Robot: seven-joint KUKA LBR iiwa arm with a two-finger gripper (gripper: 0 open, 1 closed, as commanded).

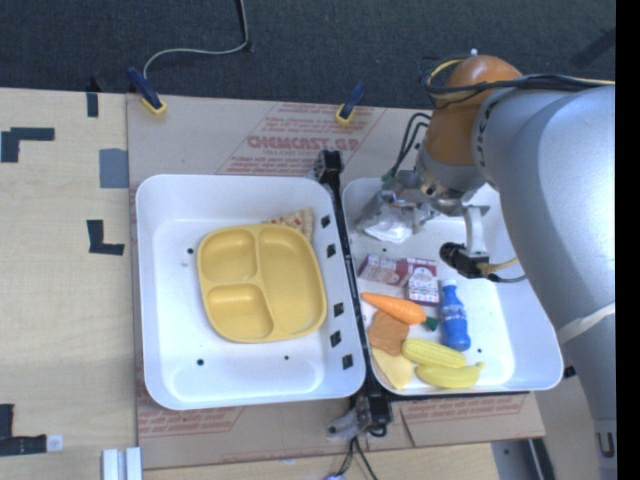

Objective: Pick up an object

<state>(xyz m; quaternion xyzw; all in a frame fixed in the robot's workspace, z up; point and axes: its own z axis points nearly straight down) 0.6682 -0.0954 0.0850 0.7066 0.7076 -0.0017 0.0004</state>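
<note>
My gripper (pixel 392 216) hangs low over the back left part of the right bin (pixel 520 353), under the orange wrist band. Just in front of it lies a red and white packet (pixel 398 271). Further forward are an orange carrot (pixel 394 308), a blue bottle (pixel 454 318), a corn cob (pixel 434 353), a yellow banana (pixel 448 375) and a brown and yellow wedge (pixel 389 348). A pale lump sits right under the gripper; I cannot tell whether it is an object or part of the hand.
The left bin (pixel 165 298) bears a yellow divided plate (pixel 262 282) with a pizza slice (pixel 296 221) behind it. A black divider (pixel 338 268) runs between the bins. The grey arm (pixel 560 188) covers the right bin's far right side. Blue clamps (pixel 146 90) hold the cardboard's back edge.
</note>
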